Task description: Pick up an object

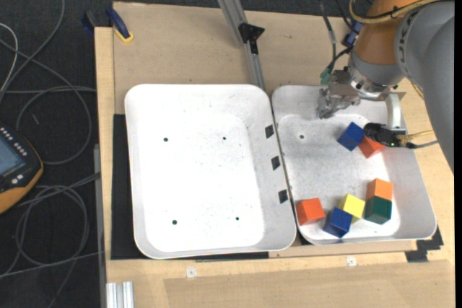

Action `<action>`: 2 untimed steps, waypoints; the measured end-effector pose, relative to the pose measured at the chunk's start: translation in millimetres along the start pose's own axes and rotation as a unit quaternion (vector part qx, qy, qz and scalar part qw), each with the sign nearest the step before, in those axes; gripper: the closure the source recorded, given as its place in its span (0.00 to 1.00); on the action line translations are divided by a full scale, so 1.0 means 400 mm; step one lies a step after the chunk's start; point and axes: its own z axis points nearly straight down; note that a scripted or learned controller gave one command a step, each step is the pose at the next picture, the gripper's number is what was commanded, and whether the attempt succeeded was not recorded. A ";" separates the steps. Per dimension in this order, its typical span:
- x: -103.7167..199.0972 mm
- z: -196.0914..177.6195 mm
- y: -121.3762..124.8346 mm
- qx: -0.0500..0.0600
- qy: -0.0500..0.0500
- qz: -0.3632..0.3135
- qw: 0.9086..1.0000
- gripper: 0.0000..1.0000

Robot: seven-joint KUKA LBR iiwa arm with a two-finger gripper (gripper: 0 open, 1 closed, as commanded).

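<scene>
My gripper point(328, 108) hangs over the far end of the right bin point(317, 155), fingers pointing down, with nothing between them. A blue cube point(351, 135) lies just to its right and nearer, with a red-orange block point(371, 147) touching it. Along the near wall lie an orange cube point(310, 210), a blue cube point(337, 221), a yellow cube point(353, 205), a green cube point(377, 210) and an orange cube point(380, 189) behind the green one.
The left bin point(195, 169) sits beside the right one, with black clips point(275, 162) along the shared wall. A slanted metal pole point(231, 7) rises behind the bins. Cables lie on the floor at the left.
</scene>
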 end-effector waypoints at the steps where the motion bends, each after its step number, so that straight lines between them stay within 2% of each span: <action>1: 0.016 -0.117 -0.004 -0.002 0.000 0.000 1.000 1.00; 2: -0.005 -0.252 -0.013 -0.003 -0.001 0.000 1.000 1.00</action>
